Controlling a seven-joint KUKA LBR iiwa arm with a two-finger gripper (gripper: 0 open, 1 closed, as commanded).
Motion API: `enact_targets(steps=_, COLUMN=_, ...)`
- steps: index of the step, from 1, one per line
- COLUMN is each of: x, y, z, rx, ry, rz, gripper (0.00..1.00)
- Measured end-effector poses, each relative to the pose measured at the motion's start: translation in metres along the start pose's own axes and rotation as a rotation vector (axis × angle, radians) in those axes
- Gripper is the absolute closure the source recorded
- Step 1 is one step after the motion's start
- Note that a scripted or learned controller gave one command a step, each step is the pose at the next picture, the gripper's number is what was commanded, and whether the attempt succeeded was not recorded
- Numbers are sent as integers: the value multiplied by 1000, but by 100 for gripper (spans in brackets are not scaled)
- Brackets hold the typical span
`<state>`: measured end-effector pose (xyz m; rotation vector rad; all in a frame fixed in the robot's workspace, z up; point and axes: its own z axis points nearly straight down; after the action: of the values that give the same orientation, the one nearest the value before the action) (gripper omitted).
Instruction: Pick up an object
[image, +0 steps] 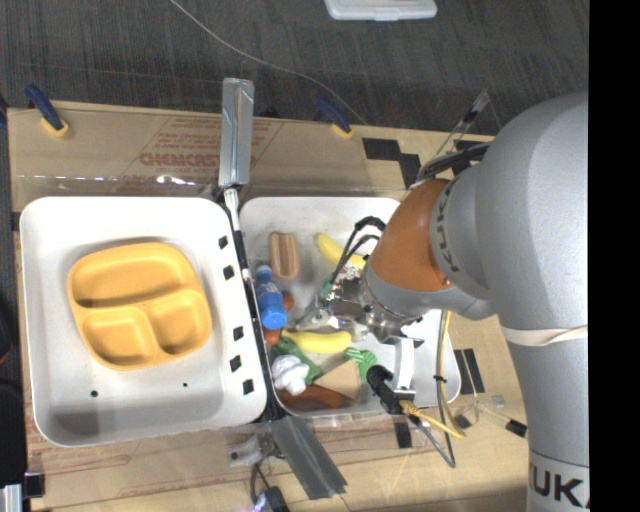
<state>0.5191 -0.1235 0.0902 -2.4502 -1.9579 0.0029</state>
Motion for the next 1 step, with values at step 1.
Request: enact_targets(steps=1, x=-1, y=1, z=-7, rx=4, ry=-2, rz=-2, gripper=100)
